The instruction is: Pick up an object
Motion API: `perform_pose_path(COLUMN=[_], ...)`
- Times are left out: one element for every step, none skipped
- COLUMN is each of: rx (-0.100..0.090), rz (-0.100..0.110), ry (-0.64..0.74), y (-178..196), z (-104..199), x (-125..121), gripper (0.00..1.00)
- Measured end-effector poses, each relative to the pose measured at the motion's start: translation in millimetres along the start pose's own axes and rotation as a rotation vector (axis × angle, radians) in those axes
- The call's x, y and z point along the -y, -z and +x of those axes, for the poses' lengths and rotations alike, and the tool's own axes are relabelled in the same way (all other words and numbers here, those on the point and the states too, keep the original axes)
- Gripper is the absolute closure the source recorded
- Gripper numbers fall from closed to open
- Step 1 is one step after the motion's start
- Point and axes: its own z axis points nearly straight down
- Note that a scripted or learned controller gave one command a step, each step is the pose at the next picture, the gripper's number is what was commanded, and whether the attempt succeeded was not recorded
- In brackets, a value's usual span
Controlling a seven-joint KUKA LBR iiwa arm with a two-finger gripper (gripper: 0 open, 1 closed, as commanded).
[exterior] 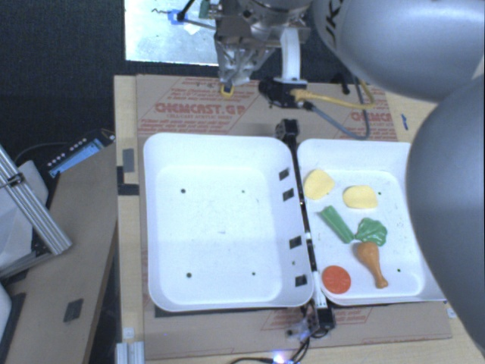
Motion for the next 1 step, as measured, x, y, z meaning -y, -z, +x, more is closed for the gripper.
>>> perform_pose_path(rx=[0.001], rz=[-0.013], ry=[-0.015], y=[-3.5], z=[-90.0], x=[15.3], gripper=[1.00])
